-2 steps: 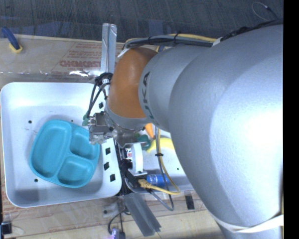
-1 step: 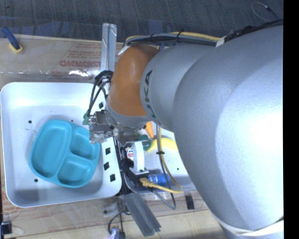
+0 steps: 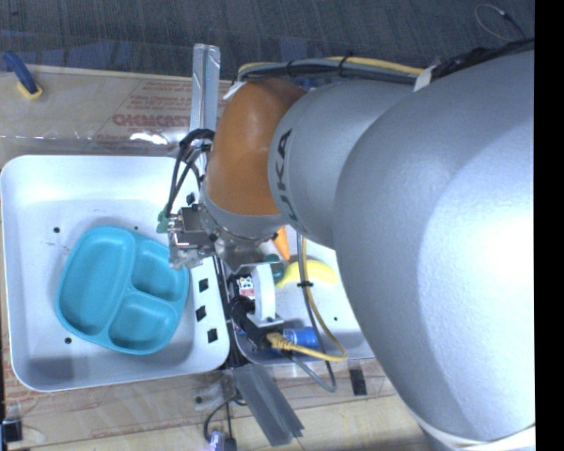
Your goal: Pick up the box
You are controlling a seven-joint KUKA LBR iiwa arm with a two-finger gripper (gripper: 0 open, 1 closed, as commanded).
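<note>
Hand (image 3: 195, 242) at the wall between the two bins, under the wrist; its opening cannot be told. A blue divided tray (image 3: 122, 289) lies in the left bin (image 3: 38, 186). The arm (image 3: 404, 205) overlies the right bin, so the box's position cannot be told.

You get even, fairly bright light from overhead. The grey arm (image 3: 432, 233) sits close to the lens and looks soft, with a pale sheen on its upper curve. Left of the gripper (image 3: 186, 236) the blue tray (image 3: 122, 289) is sharper and casts a faint shadow on the white bin (image 3: 28, 205). Up-frame from the gripper, the plastic sheet (image 3: 136, 139) shows white streaks of glare.
</note>
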